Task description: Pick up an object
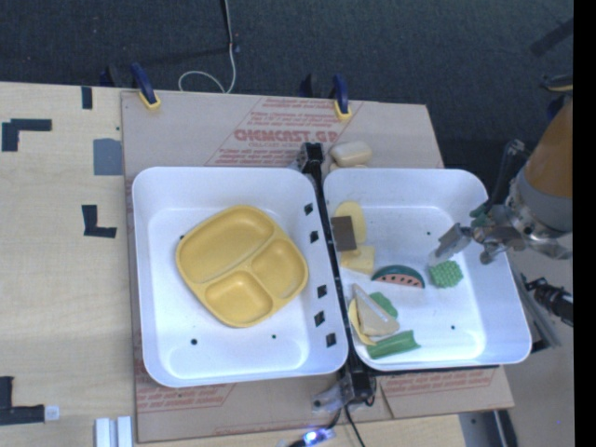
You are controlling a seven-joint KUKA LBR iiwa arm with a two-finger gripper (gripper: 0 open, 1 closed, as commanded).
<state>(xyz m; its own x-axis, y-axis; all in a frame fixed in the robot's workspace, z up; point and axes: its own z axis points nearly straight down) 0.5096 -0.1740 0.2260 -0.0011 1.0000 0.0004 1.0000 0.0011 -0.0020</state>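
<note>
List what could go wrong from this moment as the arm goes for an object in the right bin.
1. The gripper hovers near the green knobbly piece, which lies close to the watermelon slice; a descent could nudge either instead of grasping.
2. It is near the right bin's right wall, so a slightly off approach might strike the rim.
3. The sandwich wedge and green pod overlap, making a clean pick there unlikely.

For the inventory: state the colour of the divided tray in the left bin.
Yellow; the divided tray shows plainly in the camera view.

Divided plate (242, 264) in left bin (154, 203) (toy foods (399, 277) in right bin (466, 189))
</note>
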